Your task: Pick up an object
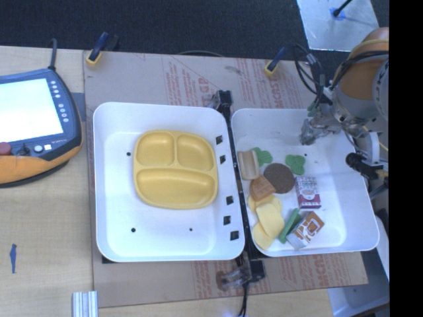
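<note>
The right bin (357,240) holds several toy foods: a tan bread slice (248,164), a dark brown patty (280,177), a toasted brown piece (262,189), yellow cheese slices (268,218), two green leafy bits (264,156) (295,162), a small red-and-white carton (307,192) and an orange-and-white box (307,228). My gripper (310,136) hangs over the bin's far right part, above bare floor, up and to the right of the green bit. Nothing shows in its grasp.
The left bin (112,236) carries a yellow divided plate (176,168). A teach pendant (33,127) lies at the bench's left edge. Clamps (98,48) (273,63) sit behind the bins. Black cables trail near the arm (367,78) at the right.
</note>
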`<state>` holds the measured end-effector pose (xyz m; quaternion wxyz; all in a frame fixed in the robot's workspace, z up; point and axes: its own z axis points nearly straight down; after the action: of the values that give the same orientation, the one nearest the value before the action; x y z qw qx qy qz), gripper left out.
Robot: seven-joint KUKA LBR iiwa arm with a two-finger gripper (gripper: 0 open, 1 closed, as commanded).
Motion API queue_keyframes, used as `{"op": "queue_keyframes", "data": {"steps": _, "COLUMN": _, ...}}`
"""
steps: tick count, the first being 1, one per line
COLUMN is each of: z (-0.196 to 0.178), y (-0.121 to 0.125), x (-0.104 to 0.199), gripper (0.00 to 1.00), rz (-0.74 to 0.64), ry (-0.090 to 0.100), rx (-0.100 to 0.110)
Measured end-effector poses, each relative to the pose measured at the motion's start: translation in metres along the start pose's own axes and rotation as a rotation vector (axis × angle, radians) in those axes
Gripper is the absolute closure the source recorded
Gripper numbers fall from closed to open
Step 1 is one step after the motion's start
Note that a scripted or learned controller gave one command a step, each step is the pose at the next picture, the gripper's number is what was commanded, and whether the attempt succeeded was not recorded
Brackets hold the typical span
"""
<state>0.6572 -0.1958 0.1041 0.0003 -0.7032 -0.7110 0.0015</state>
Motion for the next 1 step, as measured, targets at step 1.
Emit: {"op": "queue_keyframes", "data": {"steps": 1, "z": 0.0086, "y": -0.0921, "x": 0.0431, "gripper": 1.0, "rz": 0.009, "ry": -0.001, "rx": -0.006}}
